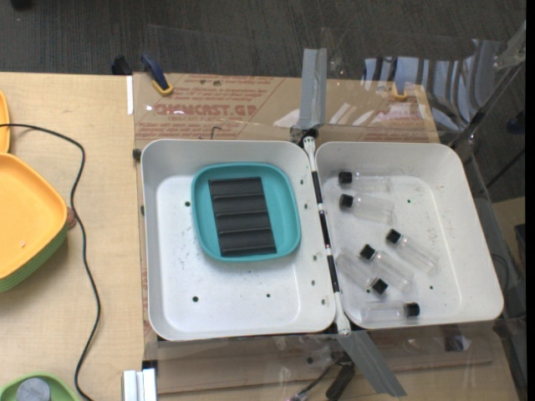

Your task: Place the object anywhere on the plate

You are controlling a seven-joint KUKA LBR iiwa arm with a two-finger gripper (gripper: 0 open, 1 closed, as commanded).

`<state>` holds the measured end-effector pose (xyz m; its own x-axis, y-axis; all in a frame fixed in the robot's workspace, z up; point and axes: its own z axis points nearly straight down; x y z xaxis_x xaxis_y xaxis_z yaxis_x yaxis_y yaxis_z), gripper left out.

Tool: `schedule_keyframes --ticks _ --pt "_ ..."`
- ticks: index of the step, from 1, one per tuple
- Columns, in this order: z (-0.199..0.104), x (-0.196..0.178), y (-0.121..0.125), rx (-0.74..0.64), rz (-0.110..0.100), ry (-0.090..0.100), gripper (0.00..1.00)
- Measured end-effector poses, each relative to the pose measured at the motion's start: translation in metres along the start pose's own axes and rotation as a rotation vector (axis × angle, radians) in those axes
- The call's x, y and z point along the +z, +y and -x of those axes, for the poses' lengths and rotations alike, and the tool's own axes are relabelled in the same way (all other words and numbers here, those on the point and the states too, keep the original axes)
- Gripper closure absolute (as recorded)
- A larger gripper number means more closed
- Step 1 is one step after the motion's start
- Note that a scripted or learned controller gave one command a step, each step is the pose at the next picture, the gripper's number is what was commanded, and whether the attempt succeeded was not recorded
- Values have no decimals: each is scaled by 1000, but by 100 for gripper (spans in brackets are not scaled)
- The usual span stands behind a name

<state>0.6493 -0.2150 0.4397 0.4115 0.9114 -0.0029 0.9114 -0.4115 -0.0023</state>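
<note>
A teal plate (pixel 287 215) with rounded corners lies in the left bin (pixel 167 266), toward its back. A dark ribbed block (pixel 242 215) rests on the middle of the plate. In the right bin (pixel 468 224) lie several clear plastic vials with black caps: one near the back left (pixel 359 179), one just below it (pixel 364 205), others around the middle (pixel 410 247) and one near the front wall (pixel 391 311).
A cardboard sheet (pixel 217 107) lies behind the bins. Orange and green dishes (pixel 25 215) sit on the wooden table at the left, with a black cable (pixel 84 224) running past them. A metal divider (pixel 322 215) separates the bins.
</note>
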Motion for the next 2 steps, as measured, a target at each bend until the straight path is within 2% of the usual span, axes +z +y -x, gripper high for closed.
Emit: schedule_keyframes --ticks 2 --pt "-4 1 9 277 0 1 0"
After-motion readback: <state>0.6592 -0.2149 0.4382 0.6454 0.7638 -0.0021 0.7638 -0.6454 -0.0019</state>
